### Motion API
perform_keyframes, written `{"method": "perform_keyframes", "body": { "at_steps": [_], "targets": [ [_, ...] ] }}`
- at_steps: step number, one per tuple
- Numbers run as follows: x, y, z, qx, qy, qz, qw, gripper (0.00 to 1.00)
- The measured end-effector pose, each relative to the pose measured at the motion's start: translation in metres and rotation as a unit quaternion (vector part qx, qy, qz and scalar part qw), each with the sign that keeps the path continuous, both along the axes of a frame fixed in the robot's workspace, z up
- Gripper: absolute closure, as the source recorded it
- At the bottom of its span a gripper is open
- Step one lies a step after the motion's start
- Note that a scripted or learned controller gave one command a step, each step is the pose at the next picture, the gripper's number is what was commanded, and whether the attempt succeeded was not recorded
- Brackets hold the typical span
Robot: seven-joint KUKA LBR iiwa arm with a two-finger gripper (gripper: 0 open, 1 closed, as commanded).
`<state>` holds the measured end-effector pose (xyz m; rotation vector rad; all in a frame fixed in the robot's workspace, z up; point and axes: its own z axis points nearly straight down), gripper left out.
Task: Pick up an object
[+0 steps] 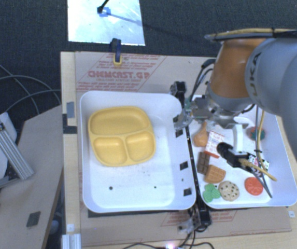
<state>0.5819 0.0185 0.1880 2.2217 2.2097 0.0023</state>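
The right bin [285,188] holds several toy foods. An orange wedge [200,138] and a white and red packet [215,138] lie near its left wall. Below them are a brown chocolate bar [203,163] and an orange-brown bun [215,174]. Along the front lie a green piece [210,193], a chip cookie [229,191] and a red round piece [253,185]. My gripper [222,129] hangs under the grey and orange arm [252,71], low over the bin's upper left part, just above the packet and wedge. The arm hides the bin's back area.
The left bin [138,191] carries a yellow divided tray [121,135] in its upper left part. A small red and green piece [256,134] sits at the right bin's right side. A thin dark rod [264,183] lies by the red round piece. Black clips [187,165] line the wall between the bins.
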Motion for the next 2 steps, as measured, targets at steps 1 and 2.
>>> {"method": "perform_keyframes", "body": {
  "at_steps": [1,2],
  "targets": [
    [0.034,0.130,-0.007,0.0057,0.002,0.010,0.9999,0.00],
    [0.032,0.144,-0.080,0.0032,-0.003,0.003,1.0000,0.00]
  ]
}}
